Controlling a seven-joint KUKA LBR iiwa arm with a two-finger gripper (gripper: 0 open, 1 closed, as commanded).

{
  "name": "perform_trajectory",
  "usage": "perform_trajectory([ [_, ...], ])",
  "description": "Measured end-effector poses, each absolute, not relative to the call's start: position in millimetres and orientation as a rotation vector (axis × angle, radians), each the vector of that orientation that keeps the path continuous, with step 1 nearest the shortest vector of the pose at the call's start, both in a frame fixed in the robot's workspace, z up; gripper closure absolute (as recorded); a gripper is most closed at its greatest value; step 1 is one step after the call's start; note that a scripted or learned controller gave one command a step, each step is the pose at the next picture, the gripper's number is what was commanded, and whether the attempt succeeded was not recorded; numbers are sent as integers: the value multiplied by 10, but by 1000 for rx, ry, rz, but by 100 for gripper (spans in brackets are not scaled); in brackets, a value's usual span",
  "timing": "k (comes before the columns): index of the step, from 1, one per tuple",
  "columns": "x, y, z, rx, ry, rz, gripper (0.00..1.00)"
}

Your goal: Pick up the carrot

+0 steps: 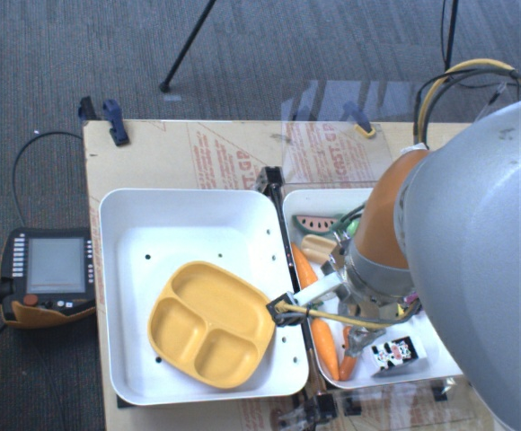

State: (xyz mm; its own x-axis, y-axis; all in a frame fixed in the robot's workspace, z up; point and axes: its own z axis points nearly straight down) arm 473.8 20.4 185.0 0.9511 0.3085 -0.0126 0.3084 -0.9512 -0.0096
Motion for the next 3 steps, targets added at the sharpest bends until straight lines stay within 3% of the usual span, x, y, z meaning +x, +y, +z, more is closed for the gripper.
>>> perform_trajectory([
  [1,4734,345,1848,-3048,-728,24,0],
  [2,4736,451,1850,-3120,-314,22,0],
  [3,4934,1216,891,-3086,-546,0,0],
])
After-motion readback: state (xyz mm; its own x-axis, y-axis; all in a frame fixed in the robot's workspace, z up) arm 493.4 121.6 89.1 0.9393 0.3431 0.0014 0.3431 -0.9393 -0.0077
